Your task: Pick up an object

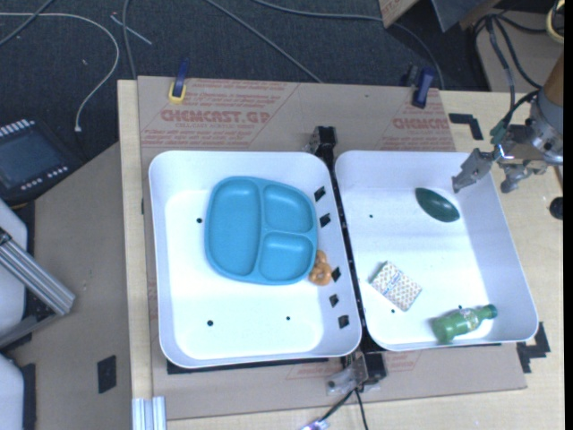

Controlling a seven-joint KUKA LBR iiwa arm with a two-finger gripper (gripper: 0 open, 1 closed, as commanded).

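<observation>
Green bottle [463, 322] lies lengthwise along the right bin's [501, 231] near wall; end effector [491, 172] spread wide over the far rim.

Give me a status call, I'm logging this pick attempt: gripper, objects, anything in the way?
Gripper open, above right bin's upper right edge, holding nothing. Nearest: dark green oval object, just left of it. Green bottle, patterned packet lie farther off. Nothing in the way.

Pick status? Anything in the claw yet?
Done: nothing lifted. The dark green object, patterned packet and green bottle all lie in the right bin. In hand: nothing; the claw is open over that bin's upper right rim. Left: descend, grasp, lift.
</observation>
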